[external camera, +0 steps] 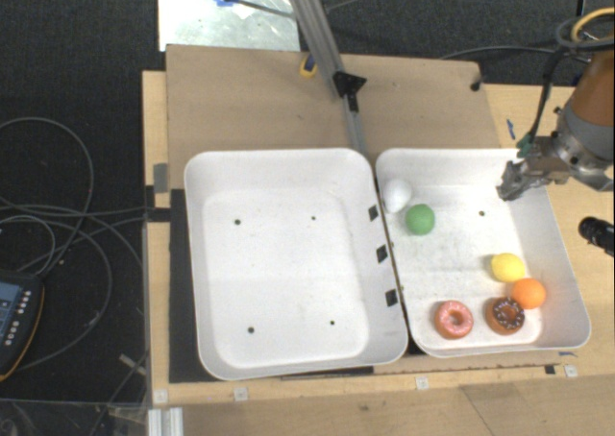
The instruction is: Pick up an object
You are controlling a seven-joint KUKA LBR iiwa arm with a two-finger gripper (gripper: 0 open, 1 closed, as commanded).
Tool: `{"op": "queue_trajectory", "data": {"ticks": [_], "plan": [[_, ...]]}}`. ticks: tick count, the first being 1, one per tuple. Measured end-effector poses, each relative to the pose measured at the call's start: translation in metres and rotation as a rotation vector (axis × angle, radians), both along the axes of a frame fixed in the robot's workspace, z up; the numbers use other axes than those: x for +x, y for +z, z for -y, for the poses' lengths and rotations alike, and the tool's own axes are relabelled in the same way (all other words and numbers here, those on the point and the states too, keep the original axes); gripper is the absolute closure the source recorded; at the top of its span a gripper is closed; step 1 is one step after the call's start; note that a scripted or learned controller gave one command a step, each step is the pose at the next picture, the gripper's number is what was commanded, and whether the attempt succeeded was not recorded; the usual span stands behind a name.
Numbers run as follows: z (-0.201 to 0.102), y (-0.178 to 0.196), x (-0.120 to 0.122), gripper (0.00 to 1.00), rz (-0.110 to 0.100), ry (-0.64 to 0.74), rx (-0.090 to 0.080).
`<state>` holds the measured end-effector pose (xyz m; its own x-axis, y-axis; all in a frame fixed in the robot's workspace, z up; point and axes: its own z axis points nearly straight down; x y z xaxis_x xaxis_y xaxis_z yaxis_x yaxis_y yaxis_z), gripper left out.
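The right bin point(461, 167) holds a white ball point(397, 196) and a green ball point(420, 220) near its left wall. A yellow lemon point(507, 267), an orange fruit point(528, 293), a pink-frosted donut point(454, 319) and a chocolate donut point(505, 315) lie toward its front right. My gripper point(514, 182) hangs over the bin's back right part, well apart from every object, with nothing seen in it. Its fingers are too small and dark to read.
The left bin point(211, 328) sits beside the right one, joined by black clips at the shared wall. A grey pole point(317, 26) slants down to the bench behind the bins. Cables lie on the dark floor at left.
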<state>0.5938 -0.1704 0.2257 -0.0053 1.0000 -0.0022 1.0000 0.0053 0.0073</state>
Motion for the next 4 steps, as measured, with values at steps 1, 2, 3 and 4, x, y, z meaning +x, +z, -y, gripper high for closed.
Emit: {"op": "queue_trajectory", "data": {"ticks": [1,2,3,4], "plan": [[-0.054,-0.008,-0.004,1.00,-0.007,0.004,0.004],[-0.101,0.002,-0.006,1.00,-0.005,0.005,0.005],[-0.155,0.001,0.005,1.00,-0.005,0.006,0.005],[-0.201,-0.004,0.005,1.00,-0.007,0.005,0.004]]}}
